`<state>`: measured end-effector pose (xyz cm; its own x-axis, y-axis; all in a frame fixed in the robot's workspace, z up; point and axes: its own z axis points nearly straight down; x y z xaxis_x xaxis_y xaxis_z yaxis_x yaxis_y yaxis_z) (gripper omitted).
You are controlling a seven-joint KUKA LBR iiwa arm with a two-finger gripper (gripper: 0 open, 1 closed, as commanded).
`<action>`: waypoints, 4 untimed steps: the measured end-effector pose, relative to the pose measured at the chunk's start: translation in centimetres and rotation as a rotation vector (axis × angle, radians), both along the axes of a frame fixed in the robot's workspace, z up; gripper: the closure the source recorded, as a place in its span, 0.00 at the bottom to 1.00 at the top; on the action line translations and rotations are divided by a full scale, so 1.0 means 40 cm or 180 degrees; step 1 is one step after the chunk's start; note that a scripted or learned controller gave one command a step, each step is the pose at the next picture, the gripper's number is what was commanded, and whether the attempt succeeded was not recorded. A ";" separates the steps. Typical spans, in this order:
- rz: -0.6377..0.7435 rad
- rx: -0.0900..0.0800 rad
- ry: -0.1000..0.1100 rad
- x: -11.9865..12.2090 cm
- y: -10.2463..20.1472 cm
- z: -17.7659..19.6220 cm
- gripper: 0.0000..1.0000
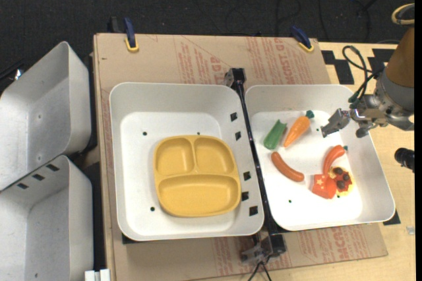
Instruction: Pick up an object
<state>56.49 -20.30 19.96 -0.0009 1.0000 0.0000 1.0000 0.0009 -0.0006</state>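
In R bin, sausage lies diagonal.

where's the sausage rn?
The sausage lies in the right bin, left of centre, just below the green pepper and the carrot, and left of the red toy pile.

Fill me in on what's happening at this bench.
The arm's gripper hangs over the right bin, near its upper right side, with nothing between its fingers. Toy food lies in that bin: a carrot, a green pepper, a sausage, a red chili and a pizza slice. The left bin holds a yellow divided plate. Nothing has been picked up yet.
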 end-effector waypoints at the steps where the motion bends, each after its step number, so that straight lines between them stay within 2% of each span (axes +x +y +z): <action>1: -0.0004 0.0006 0.0017 -0.002 0.011 -0.159 0.00; 2: 0.0000 -0.0025 -0.0056 0.012 0.008 -0.255 0.00; 3: 0.0002 -0.0023 -0.0062 0.014 0.009 -0.225 1.00; 4: -0.0008 -0.0006 -0.0016 -0.003 -0.002 -0.106 1.00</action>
